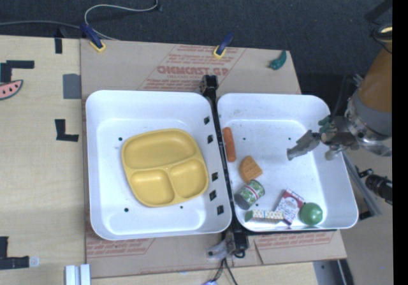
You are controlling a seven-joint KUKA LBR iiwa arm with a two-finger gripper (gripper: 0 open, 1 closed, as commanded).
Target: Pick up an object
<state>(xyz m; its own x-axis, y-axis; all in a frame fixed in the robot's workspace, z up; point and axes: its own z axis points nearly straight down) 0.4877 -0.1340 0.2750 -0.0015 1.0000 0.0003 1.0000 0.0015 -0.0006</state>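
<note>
**Nothing picked yet — end effector hovering over right bin**

Hovering at the right side of the right bin (331, 108), the end effector (310, 142) showing fingers spread apart, holding nothing. Lying untouched on the bin floor: orange carrot-like piece (229, 143) near the divider, tan cracker-like piece (250, 168), green-labelled can (249, 193), red-and-white packet (290, 204), green ball (311, 213), pale strip (267, 215) along the front wall. Grasp and lift remaining entirely. Sitting in the left bin (102, 150), a yellow divided tray (165, 166). Crowding each other at the front corner, the packet, ball and can likely complicating a clean grip; carrot and cracker lying freer.
</note>
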